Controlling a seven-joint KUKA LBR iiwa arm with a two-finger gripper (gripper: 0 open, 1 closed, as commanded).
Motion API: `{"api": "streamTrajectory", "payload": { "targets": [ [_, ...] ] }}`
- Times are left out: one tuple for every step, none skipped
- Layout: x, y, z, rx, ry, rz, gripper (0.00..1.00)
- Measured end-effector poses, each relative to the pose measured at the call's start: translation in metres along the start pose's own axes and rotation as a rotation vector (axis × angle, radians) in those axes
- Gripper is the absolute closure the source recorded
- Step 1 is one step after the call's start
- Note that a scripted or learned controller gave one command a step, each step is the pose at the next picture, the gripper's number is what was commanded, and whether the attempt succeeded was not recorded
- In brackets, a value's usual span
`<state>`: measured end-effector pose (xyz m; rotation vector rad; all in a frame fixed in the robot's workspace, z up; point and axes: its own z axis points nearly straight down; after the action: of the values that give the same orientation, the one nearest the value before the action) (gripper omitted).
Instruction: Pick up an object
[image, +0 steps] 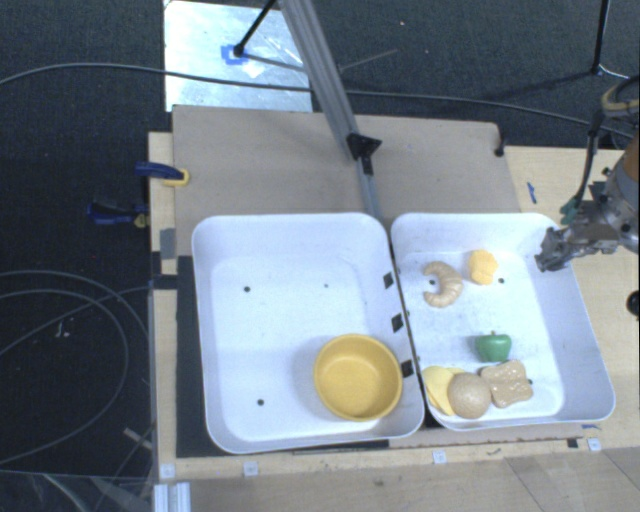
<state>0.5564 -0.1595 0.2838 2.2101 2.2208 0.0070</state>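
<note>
Hand (552, 252) over right bin's (580, 340) right rim (finger state unclear) | yellow piece (482, 266) just left, apart

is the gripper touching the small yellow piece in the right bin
Apart. In the camera view the gripper sits over the right bin's right rim, with bare white floor plainly between it and the small yellow piece.

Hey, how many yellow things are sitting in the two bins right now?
3. A yellow bowl in the left bin; a small yellow piece at the right bin's back; a yellow item at its front-left corner, partly hidden under a tan ball.
</note>
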Motion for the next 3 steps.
{"api": "streamTrajectory", "payload": {
  "targets": [
    [0.052,-0.020,0.003,0.008,0.004,-0.005,1.00],
    [0.110,-0.030,0.006,0.008,0.005,-0.006,1.00],
    [0.155,-0.048,0.026,0.008,0.004,-0.004,1.00]
  ]
}}
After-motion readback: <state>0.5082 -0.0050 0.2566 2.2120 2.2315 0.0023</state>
